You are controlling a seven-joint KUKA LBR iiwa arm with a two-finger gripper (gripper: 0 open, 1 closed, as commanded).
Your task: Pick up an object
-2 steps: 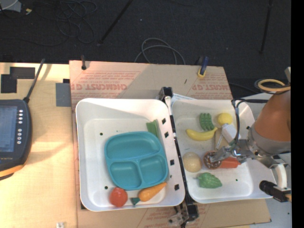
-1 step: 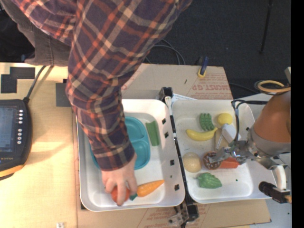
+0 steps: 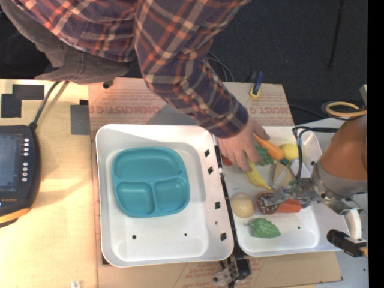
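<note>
A: Any text? Quick.

B: Camera view: the cardboard sheet (image 3: 180, 98) under the bins has red printing, upside down and mirrored-looking, too blurred to read. The teach pendant (image 3: 17, 167), left of the left bin (image 3: 153, 245), has a dark screen, with nothing on it that can be read.

A: Arm pose?

B: The grey arm (image 3: 342, 173) with its orange band reaches in from the right over the right bin (image 3: 300, 242), wrist low and pointing left. The gripper (image 3: 282, 198) sits just right of the brown round piece (image 3: 267, 203), over the red piece (image 3: 291, 207). Cannot tell if the claw is apart or together; clutter hides it.

A: Anyone else in there?

B: A person's hand (image 3: 240, 149), plaid sleeve, reaches down into the right bin's upper left part, touching the toy food there.

A: Objects?

B: All in the right bin, left of the gripper or above it: carrot (image 3: 270, 149), yellow lemon (image 3: 290, 152), banana (image 3: 258, 177), beige ball (image 3: 242, 206), green leafy piece (image 3: 264, 228). The left bin holds a teal divided plate (image 3: 150, 182).
</note>
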